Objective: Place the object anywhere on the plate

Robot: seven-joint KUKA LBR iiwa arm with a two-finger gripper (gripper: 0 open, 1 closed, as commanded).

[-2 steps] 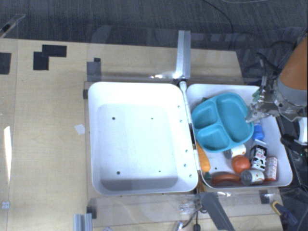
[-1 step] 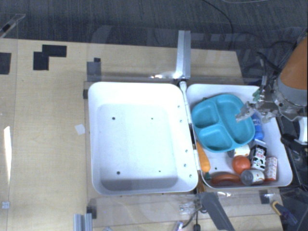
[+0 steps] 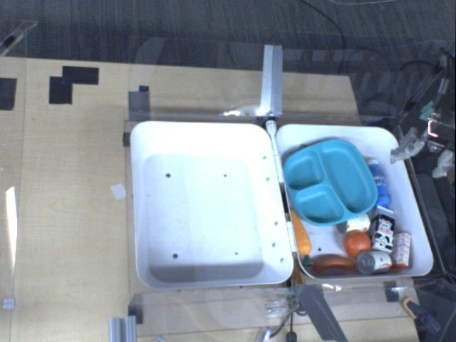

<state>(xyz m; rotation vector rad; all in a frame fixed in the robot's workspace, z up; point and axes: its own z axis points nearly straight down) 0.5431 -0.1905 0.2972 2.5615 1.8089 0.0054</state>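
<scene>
I'm watching the gripper [image 3: 412, 144] sitting at the right bin's [image 3: 417, 212] far-right rim, fingers unreadable | blue compartment plate [image 3: 330, 179] lying to its left | orange ball [image 3: 357, 244] lying nearer me, beside it

Both bins, the left bin [image 3: 206, 205] and the right bin [image 3: 420, 251], look like smooth white plastic with a soft sheen. The blue divided plate [image 3: 329, 180] is moulded plastic, smooth and slightly glossy. The bench top [image 3: 64, 212] looks like pale wood with a matt finish and black matt patches. The upright post [image 3: 272, 80] between the bins is dull grey metal. The can [image 3: 372, 262] has a shiny metallic end, and the orange ball [image 3: 357, 244] has a glossy skin.
</scene>
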